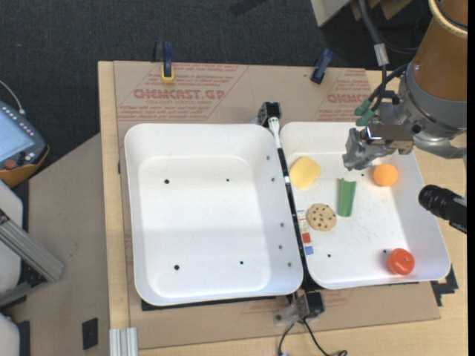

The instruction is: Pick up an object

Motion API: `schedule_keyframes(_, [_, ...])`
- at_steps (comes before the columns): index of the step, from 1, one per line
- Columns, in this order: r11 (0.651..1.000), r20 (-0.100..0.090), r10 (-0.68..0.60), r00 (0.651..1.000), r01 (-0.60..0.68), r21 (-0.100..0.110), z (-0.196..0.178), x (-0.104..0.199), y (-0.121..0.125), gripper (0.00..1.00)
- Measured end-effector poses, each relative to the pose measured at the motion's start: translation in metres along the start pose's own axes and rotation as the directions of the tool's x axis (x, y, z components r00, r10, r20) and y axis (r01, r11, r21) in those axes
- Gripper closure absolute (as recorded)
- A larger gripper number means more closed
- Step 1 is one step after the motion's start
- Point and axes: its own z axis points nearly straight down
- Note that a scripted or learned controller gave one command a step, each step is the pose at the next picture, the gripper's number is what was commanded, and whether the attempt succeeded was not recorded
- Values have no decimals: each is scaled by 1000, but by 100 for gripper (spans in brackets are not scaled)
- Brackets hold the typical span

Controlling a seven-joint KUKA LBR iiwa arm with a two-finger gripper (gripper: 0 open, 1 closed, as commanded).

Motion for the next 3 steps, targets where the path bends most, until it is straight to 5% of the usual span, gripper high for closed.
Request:
schedule_keyframes(1, [1000, 2, 4, 1000, -4, 27, 90, 41, -4, 100])
schedule_keyframes(2, [1000, 0, 1, 1000, -1, 9, 28, 100, -1, 100])
schedule_keyframes(3, [1000, -3, 5, 1000, -5, -1, -105, 112, 2, 100])
